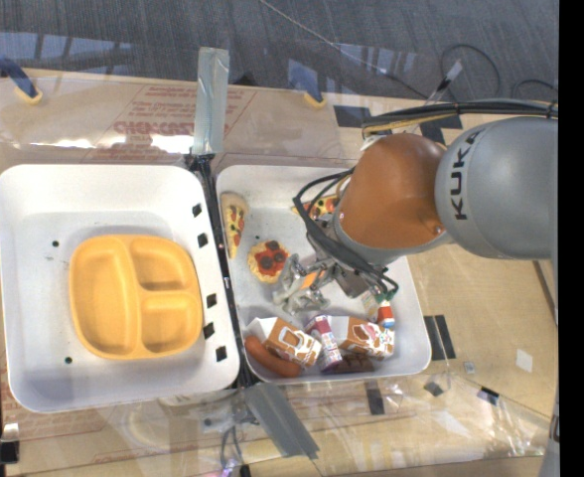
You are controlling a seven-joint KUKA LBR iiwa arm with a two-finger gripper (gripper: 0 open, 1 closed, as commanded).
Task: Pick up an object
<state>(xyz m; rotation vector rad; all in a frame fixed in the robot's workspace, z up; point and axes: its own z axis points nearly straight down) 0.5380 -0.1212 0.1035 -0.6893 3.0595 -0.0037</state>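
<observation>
Hand (305,278): lowered into the right bin (411,311); grip state cannot be told.
Nearest: pizza toy (269,260), just left of it.
Progress: nothing seen lifted; pick not yet confirmed.

grey arm (496,187) with black kuka lettering, orange wrist band (391,192), black cables (317,229).

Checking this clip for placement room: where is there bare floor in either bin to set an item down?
Left bin: bare floor all around the yellow tray. Right bin: a bare strip along its far wall, above the pizza slice. Crowded around the gripper and along the near wall.
</observation>
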